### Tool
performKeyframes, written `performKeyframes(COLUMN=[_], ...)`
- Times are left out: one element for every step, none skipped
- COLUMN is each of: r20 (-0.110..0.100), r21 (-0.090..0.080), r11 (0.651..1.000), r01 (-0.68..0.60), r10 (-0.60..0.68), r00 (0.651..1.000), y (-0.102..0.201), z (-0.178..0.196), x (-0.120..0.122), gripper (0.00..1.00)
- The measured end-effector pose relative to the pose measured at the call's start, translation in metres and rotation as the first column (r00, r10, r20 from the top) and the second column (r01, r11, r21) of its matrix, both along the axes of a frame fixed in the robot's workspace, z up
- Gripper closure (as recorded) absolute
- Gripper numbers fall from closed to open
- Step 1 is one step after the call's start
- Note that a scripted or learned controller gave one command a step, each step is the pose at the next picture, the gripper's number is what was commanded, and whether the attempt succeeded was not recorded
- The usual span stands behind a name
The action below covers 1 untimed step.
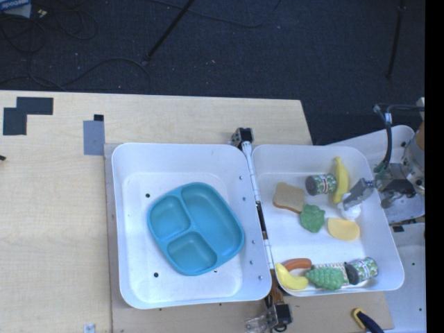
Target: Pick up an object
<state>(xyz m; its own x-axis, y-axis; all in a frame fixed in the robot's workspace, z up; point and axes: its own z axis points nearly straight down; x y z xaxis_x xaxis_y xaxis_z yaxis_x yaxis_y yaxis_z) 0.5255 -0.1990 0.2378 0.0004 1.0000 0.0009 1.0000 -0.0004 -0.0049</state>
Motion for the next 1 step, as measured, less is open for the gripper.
performKeyframes(r20=[0.008], r21=[-0.003], r11=[1.000], r01=[-0.001], r10=[0.001], r00=[1.000], y=[0.0030], z=[-0.1487], x=[0.0228], gripper=[0.00])
